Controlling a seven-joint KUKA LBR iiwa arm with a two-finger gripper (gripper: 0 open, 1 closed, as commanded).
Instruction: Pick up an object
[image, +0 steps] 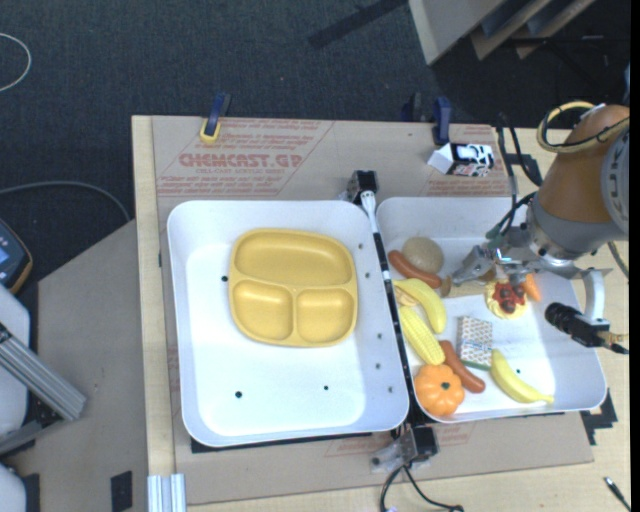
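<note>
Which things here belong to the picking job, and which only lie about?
Job: grey arm's pincer; round orange pumpkin; two yellow bananas; red sausage; yellow corn cob.

Lying about: yellow plastic divided plate; yellow clamp.

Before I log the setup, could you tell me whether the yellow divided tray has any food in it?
Empty. The yellow divided tray in the left bin shows bare compartments; the toy food, such as the pumpkin, lies in the right bin.
</note>
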